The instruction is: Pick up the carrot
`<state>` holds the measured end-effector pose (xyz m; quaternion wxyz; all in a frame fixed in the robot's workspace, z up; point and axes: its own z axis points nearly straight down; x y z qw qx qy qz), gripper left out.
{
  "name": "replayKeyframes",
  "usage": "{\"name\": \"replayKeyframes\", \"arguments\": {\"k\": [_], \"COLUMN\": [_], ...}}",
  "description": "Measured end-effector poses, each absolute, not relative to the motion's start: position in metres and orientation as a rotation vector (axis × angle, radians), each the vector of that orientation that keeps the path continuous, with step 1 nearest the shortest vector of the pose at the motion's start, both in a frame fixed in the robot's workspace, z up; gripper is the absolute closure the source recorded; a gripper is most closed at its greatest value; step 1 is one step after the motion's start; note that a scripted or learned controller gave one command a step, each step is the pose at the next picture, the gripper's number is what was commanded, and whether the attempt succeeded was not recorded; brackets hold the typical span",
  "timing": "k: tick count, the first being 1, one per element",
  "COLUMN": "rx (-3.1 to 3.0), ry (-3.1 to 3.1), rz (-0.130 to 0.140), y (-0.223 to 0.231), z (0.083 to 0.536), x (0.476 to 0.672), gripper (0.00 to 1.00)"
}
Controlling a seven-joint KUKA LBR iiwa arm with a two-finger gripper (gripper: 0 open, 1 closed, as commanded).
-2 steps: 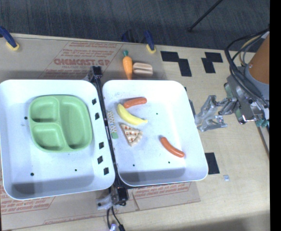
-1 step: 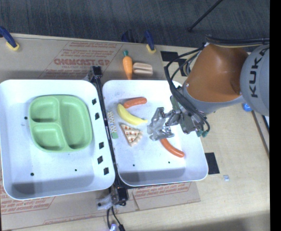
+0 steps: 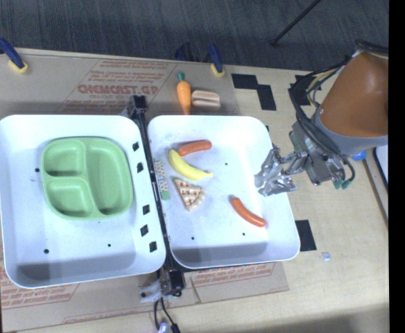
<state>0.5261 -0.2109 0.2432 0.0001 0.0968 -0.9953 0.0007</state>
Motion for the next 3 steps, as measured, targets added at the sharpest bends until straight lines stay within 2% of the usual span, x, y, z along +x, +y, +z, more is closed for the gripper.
{"name": "replayKeyframes", "arguments": {"k": [1,2,3], "rx": [0.830,0.764,0.289], "ry": [-3.032,-3.045,-3.129], "rz": [0.004,-0.002,0.000], "y": [-0.209,-0.098,0.023], "z": [0.322,0.205,0.192], "x": [0.505,0.530,0.555], "gripper": [1.00,1.00,1.00]}}
